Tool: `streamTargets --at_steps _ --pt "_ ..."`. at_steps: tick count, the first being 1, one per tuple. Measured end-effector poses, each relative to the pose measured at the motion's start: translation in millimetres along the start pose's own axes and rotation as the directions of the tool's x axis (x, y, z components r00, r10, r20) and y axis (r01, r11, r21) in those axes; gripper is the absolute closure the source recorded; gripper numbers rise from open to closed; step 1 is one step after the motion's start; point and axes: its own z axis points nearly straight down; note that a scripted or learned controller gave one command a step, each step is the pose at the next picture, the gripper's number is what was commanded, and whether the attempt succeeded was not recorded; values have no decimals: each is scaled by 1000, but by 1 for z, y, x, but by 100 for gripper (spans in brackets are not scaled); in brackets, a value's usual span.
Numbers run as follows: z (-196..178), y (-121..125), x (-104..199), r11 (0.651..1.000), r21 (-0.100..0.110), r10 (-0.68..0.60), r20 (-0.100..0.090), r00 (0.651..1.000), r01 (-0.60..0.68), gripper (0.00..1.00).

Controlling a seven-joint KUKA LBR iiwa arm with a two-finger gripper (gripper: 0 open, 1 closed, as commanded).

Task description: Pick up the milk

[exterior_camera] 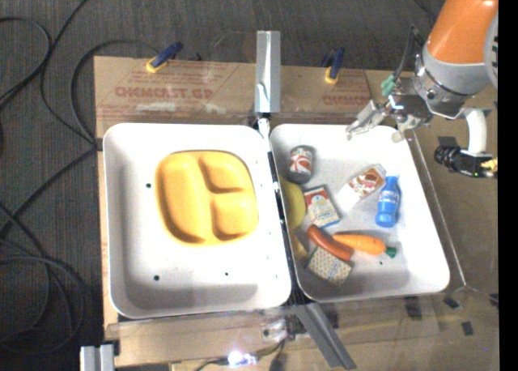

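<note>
A small white and red milk carton (366, 182) lies on its side in the right bin (429, 268), toward the far right part. My gripper (378, 125) hangs over the bin's far rim, above and slightly right of the carton in the view, and apart from it. Its two fingers are spread open with nothing between them. The grey arm with its orange band comes in from the upper right.
Beside the carton lie a blue bottle (388, 201), a red and white box (321, 205), a can (300, 163), a banana (293, 203), a sausage (328, 242), a carrot (360, 243) and a waffle-patterned piece (328, 265). The left bin (129, 280) holds a yellow divided plate (208, 195).
</note>
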Motion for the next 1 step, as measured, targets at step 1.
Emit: streamTargets --at_steps 1 --pt "-92 -8 55 970 -2 -242 4 970 242 0"
